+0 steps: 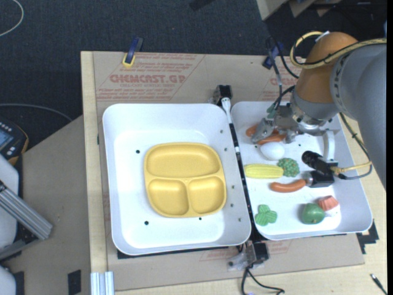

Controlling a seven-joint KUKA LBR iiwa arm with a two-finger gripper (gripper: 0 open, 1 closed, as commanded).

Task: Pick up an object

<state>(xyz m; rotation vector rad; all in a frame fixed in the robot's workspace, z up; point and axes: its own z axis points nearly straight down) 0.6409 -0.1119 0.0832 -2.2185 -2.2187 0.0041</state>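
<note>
Egg (pixel 272 150) (white) is lying in the right bin (pixel 362 211), upper left, w/ the gripper (pixel 274 131) hovering just above it; can't tell how the jaws are standing.

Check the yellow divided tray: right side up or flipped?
Right side up: the yellow tray shows three open compartments facing upward in the left bin.

Left bin (pixel 123 165): yellow tray (pixel 184 178). Right bin (pixel 356 201): gripper (pixel 274 132) low over white egg (pixel 272 150); corn (pixel 263 171), broccoli (pixel 287 166), sausage (pixel 288 186), green apple (pixel 312 213) nearby.
</note>
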